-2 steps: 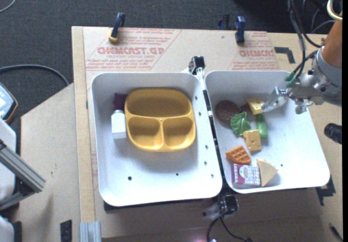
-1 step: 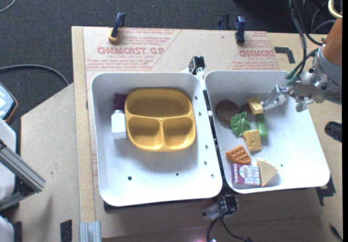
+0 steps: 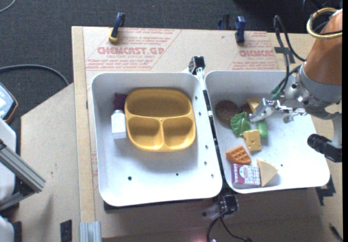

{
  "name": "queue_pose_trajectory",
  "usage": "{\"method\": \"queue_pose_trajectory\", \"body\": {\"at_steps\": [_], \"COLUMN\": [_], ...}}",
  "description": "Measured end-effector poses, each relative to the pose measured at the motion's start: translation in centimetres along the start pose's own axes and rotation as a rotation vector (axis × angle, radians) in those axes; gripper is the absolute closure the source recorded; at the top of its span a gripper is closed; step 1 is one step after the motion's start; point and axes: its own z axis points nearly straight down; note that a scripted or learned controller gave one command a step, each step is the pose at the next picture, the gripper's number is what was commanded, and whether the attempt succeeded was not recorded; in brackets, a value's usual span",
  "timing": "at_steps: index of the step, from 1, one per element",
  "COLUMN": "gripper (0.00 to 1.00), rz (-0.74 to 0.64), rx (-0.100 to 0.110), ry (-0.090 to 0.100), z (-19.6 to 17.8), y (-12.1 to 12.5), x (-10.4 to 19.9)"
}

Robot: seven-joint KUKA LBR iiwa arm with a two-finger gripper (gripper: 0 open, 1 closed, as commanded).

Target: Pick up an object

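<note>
The right bin (image 3: 304, 173) holds several toy foods: a brown cookie (image 3: 226, 110), a green leaf (image 3: 240, 124), a yellow piece (image 3: 253, 104), a square cracker (image 3: 252, 140), an orange waffle (image 3: 238, 155), a red packet (image 3: 245, 175) and a pale cheese wedge (image 3: 267, 172). My gripper (image 3: 262, 110) reaches in from the right, over the bin's upper middle. It sits just right of the yellow piece and above a small green piece (image 3: 263, 129). It looks open, and I see nothing between its fingers.
The left bin (image 3: 103, 154) carries a yellow divided tray (image 3: 160, 119), with a white bottle (image 3: 118, 124) and a dark purple item (image 3: 119, 99) at the tray's left. The rim shared by the two bins (image 3: 209, 121) runs just left of the cookie.
</note>
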Motion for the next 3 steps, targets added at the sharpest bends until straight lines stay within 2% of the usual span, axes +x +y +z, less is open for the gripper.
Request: {"method": "queue_pose_trajectory", "body": {"at_steps": [2, 3], "gripper": [0.0, 0.0], "rz": [0.0, 0.0], "rx": [0.002, -0.002], "ry": [0.001, 0.0], "z": [12.6, 13.7], "y": [0.1, 0.0], "x": [-0.4, -0.3]}}
